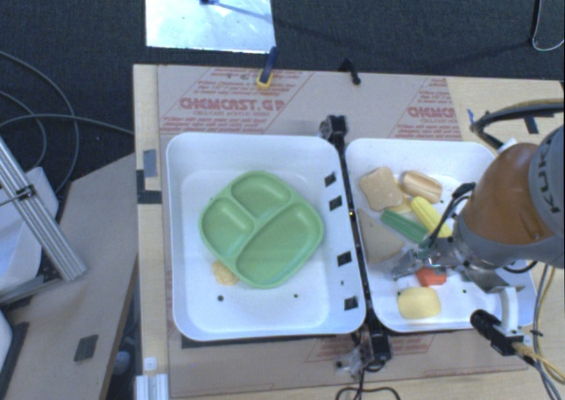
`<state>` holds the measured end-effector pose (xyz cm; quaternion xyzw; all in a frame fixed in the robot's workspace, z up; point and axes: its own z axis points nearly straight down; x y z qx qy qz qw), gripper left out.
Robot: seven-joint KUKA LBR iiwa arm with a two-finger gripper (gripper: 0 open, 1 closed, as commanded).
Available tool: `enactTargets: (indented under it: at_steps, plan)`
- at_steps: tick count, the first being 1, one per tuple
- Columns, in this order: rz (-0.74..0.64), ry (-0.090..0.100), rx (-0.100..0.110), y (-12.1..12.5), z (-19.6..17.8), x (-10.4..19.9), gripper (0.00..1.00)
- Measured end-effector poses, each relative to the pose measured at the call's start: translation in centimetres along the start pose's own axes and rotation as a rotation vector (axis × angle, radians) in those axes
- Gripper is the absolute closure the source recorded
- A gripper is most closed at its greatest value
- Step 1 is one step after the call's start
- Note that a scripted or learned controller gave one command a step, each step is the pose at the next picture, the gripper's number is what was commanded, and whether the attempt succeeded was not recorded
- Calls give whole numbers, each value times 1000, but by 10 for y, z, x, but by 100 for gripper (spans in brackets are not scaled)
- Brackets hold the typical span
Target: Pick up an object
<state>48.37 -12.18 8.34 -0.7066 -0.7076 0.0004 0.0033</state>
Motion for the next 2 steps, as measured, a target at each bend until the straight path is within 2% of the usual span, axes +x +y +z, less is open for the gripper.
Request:
enactTargets:
  at_steps: [1, 2]
  plan:
    - [2, -4, -10, 4, -11, -3, 100]
    - [-13, -5, -24, 108, -108, 58, 100]
